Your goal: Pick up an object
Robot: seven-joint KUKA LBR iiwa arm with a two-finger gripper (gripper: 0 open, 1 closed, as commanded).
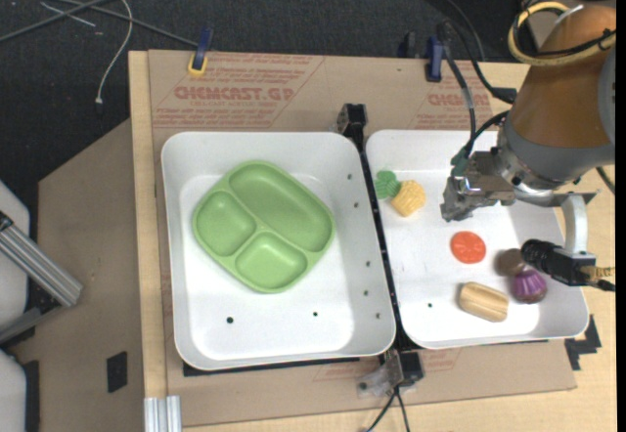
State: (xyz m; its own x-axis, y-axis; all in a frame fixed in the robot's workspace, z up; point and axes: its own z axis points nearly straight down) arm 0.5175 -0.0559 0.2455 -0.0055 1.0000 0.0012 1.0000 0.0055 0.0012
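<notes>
Gripper (458,208) over right bin (430,323), finger state can't tell; yellow corn (408,197) just left, orange slice (468,247) below it.

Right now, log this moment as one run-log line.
hand: over right bin, nothing seen held | nearest: orange slice, corn | left bin: green divided plate | pick: not yet done

My bins (196,323) look like smooth, glossy white plastic; the green plate (262,225) is matt plastic; the counter (293,93) is rough brown cardboard.
</notes>
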